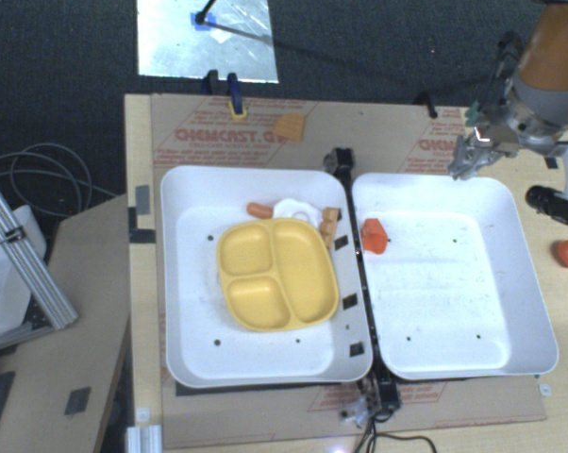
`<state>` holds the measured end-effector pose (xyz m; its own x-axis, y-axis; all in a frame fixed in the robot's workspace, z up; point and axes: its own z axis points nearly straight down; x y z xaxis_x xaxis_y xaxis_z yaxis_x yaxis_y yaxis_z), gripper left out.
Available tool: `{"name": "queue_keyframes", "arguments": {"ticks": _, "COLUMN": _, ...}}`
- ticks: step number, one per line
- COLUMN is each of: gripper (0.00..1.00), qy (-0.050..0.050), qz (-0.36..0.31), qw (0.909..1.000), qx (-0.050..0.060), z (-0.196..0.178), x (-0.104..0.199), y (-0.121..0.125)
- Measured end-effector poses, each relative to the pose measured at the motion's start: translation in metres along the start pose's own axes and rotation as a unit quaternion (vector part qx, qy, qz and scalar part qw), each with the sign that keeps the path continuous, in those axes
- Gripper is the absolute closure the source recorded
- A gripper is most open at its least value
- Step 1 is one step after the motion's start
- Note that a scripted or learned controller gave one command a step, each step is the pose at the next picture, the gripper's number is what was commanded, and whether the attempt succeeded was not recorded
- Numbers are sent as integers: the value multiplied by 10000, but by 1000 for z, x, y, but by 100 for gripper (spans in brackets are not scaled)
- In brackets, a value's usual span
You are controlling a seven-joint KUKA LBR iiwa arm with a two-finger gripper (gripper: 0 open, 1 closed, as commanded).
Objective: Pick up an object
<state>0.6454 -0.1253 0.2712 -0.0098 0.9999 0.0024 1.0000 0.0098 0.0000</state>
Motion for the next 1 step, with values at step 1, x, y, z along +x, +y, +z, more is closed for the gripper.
{"name": "queue_keyframes", "arguments": {"ticks": 1, "gripper": 100, "qy": 5, "qz": -11, "qw": 10000, "qx": 1, "z": -13, "x": 96, "y": -53}}
